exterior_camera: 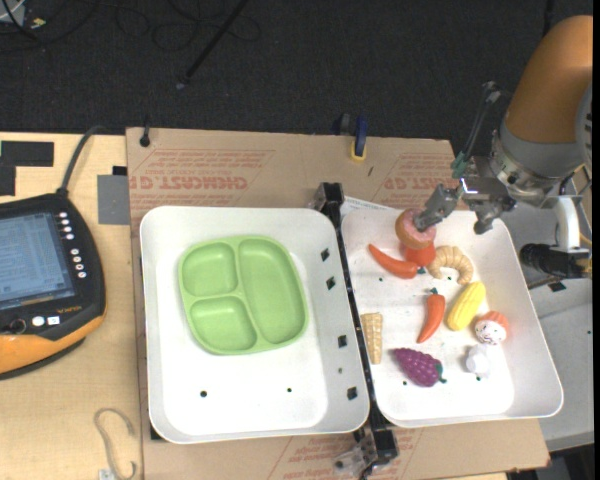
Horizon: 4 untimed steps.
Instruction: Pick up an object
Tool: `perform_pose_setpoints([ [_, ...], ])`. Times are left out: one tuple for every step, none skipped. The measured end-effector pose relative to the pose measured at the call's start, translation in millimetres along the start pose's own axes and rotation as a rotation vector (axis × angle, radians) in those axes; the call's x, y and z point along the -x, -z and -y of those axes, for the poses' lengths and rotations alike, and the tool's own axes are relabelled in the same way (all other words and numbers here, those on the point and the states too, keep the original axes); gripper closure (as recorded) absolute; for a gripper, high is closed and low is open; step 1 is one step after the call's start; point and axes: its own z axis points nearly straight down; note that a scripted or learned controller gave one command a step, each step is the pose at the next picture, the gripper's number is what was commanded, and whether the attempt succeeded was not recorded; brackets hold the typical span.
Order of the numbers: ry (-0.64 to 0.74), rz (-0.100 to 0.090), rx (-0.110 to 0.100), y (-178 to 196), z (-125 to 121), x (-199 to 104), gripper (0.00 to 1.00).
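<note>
While the hand [460, 208] hangs open above the right bin [540, 368], the pink toy [416, 229] sits just under one finger; drop straight down, then squeeze slowly.

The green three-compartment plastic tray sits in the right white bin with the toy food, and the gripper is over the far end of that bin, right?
Not quite. The camera view shows the green three-compartment plastic tray in the left white bin. The toy food and the gripper are at the right white bin, as you said.
</note>
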Motion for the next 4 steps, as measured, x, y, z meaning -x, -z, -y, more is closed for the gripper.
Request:
perform_pose_setpoints([
  [0.002,0.002,0.014,8.2,-1.9,0.2,0.00],
  [0.002,0.001,0.009,-47.8,-5.4,8.0,0.00],
  [0.003,0.001,0.009,-110.2,-2.5,0.2,0.00],
  [0.003,0.001,0.012,-162.9,-3.6,-3.5,0.00],
])
